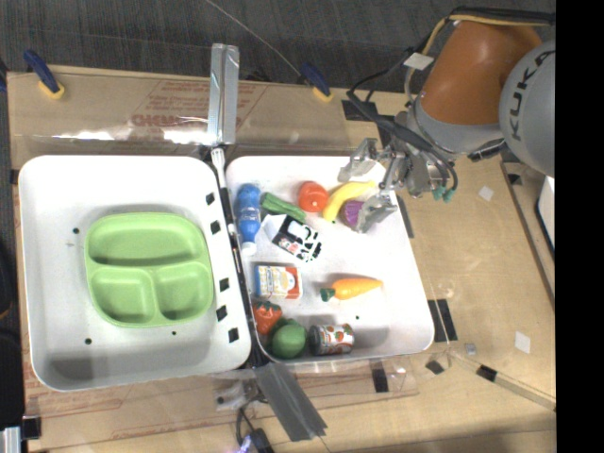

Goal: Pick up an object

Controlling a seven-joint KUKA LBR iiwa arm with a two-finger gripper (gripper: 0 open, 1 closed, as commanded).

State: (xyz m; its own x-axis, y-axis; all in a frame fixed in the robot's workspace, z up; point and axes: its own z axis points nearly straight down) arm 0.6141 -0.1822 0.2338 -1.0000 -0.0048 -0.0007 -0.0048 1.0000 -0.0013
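Nothing is lifted yet: the gripper hangs over the far right corner of the right bin, fingers apart and holding nothing, just above the banana and a purple piece. The grasp and lift remain. "KUKA" reads on the arm; the carton label is illegible

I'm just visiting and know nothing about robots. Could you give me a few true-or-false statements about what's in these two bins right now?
1. A green divided plate lies in the left bin. True.
2. The carrot lies in the left bin. False: it lies in the right bin.
3. The gripper hangs over the far right corner of the right bin, near the banana. True.
4. The blue bottle lies against the right bin's right wall. False: it lies by the left wall.
5. A green ball sits near the right bin's near edge. True.
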